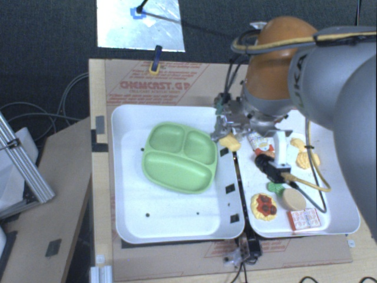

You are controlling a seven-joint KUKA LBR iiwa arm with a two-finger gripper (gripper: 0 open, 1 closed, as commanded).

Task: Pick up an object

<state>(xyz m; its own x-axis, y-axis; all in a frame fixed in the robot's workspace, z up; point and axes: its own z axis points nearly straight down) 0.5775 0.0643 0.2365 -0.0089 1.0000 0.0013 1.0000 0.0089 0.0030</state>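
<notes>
My gripper (pixel 224 130) hangs low over the divider between the two white bins, at the far end of the right bin (pixel 347 217). A small yellow object (pixel 231 142) sits right below and beside it, touching or almost touching it; I cannot tell whether it is gripped. The right bin also contains a toy pizza slice (pixel 264 206), a tan round piece (pixel 293 199), a red-and-white packet (pixel 304 219), a small green item (pixel 274 187), a yellow item (pixel 306 155) and a red-and-white item (pixel 261 145).
A green divided plate (pixel 179 157) lies in the left bin (pixel 132 217). The grey arm with its orange band (pixel 283 34) covers the far right of the bench. Cardboard (pixel 159 81) lies under the bins.
</notes>
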